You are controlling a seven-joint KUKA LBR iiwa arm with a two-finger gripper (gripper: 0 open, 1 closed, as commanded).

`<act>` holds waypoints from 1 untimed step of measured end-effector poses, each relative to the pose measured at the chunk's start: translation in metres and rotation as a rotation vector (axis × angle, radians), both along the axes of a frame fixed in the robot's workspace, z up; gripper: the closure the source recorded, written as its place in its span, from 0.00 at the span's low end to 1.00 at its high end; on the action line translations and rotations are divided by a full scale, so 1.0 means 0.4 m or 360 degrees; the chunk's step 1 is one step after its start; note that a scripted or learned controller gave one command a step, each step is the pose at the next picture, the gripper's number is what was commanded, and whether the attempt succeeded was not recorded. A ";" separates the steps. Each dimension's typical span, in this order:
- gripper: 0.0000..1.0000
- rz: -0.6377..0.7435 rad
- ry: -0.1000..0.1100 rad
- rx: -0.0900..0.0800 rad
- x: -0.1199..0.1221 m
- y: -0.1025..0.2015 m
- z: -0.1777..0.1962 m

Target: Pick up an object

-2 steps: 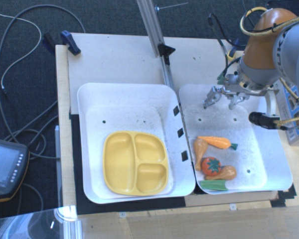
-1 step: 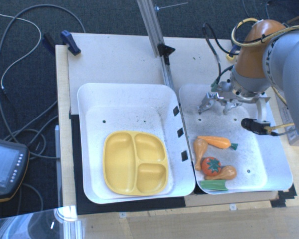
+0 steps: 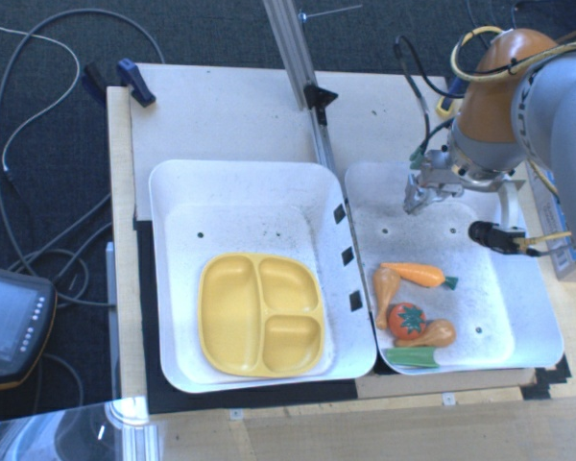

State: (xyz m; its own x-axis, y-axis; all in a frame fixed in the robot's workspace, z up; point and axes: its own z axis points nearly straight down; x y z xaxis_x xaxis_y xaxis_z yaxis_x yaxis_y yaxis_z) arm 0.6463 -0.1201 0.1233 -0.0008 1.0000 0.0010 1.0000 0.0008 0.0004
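Toy food lies in the right bin (image 3: 480, 291) near its front: an orange carrot (image 3: 416, 275), a tan pear-shaped piece (image 3: 386, 284), a red tomato (image 3: 407, 320) against another tan piece (image 3: 440, 332), and a green pod (image 3: 410, 356) at the front rim. My gripper (image 3: 419, 200) hangs over the far part of this bin, well behind the food, fingers pointing down. Nothing is visible between its fingers.
The left bin (image 3: 240, 200) holds a yellow divided plate (image 3: 261, 312). A slanted metal post (image 3: 293, 36) rises behind the bins. Black clips (image 3: 346, 253) sit along the seam between bins. A blue clamp (image 3: 134, 80) is at the bench's far left corner; cables trail on the floor.
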 end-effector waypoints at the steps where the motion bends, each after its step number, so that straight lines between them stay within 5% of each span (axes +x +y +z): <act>1: 1.00 0.0000 -0.0011 -0.0003 0.005 0.002 0.138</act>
